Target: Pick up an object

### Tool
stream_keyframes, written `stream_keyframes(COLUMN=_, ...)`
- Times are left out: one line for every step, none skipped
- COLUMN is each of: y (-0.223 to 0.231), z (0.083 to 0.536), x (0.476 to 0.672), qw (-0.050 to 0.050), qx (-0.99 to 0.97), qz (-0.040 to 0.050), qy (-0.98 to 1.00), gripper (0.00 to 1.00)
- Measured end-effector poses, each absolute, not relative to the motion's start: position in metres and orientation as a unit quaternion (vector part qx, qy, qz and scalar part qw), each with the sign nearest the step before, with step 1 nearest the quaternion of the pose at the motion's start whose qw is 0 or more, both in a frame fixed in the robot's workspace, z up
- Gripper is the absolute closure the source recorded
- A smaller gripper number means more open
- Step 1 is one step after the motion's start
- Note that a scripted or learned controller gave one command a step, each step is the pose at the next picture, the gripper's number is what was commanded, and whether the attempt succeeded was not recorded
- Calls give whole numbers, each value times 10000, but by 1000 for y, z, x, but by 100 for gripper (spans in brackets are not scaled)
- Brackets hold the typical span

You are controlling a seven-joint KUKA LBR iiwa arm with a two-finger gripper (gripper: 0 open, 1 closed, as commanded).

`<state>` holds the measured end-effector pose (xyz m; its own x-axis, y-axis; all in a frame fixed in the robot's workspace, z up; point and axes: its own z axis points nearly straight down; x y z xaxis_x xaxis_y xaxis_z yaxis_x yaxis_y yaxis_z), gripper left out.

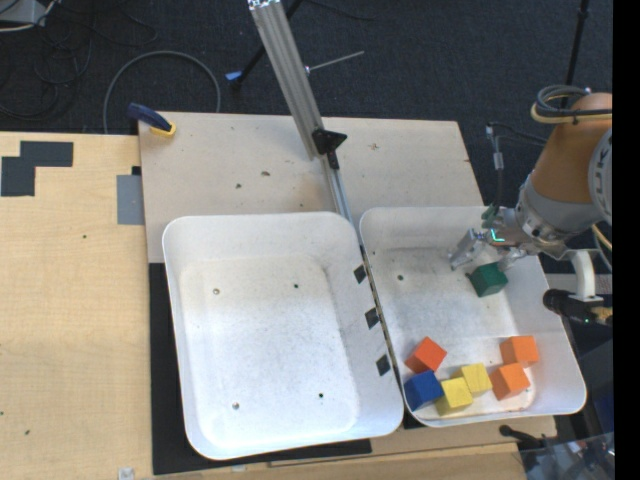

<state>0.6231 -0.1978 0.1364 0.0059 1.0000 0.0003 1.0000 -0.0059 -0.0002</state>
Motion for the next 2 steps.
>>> stream_keyframes(y=-198, z=136, x=623, qw=2, qx=-7093, qz=0, qy=-7049, gripper=0)
stream_keyframes(y=-198, z=136, x=623, qw=1, qx=-7093, qz=-1, qy=-7049, gripper=0)
